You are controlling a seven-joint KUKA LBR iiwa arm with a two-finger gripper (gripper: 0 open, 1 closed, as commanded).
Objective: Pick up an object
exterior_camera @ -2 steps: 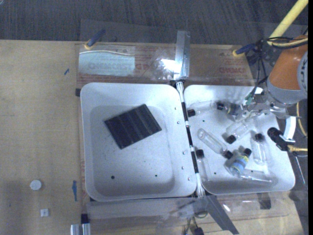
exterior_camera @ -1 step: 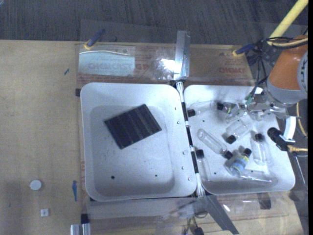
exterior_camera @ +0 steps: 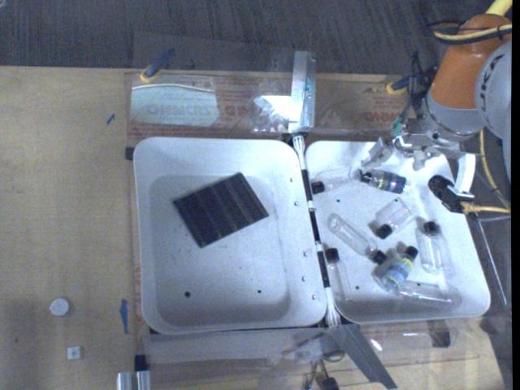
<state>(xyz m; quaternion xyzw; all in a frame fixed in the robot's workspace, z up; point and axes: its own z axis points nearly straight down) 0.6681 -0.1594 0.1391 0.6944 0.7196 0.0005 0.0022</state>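
Note:
My gripper (exterior_camera: 396,157) hangs over the far edge of the right bin (exterior_camera: 481,292), its silvery fingers (exterior_camera: 374,153) spread open with nothing between them. Just below it lies a small dark bottle (exterior_camera: 385,182) on its side, apart from the fingers. Several clear bottles with black caps are scattered across the same bin, among them one at the centre (exterior_camera: 349,232), one beside it (exterior_camera: 392,215) and one at the right (exterior_camera: 431,247). A bottle with a bluish top (exterior_camera: 396,272) lies near the front.
The left bin (exterior_camera: 148,218) holds a flat black ribbed pad (exterior_camera: 220,209). Clear plastic bags (exterior_camera: 175,104) lie on the board behind the bins. The ridge between the bins (exterior_camera: 313,218) runs down the middle.

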